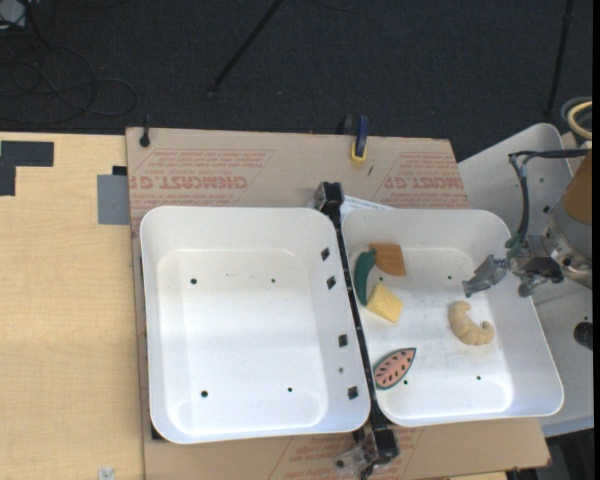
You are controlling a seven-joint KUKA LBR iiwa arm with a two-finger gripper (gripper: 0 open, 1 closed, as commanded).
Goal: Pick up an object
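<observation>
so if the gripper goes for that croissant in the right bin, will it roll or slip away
The croissant looks curved and lumpy, so it probably rocks or pivots when nudged and won't roll far. Its rounded, tapering ends may slip out of a two-finger pinch; the thick middle seems the safer spot. It lies apart from the other items, so a push shouldn't disturb them.

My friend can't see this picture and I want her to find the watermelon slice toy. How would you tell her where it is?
Look at the right bin of the two white bins. Go to its near left corner, beside the divider between the bins, where the watermelon slice lies apart from the other toys. It is the only pink one, with dark seeds and a green rim; the yellow wedge and croissant are plain.
</observation>
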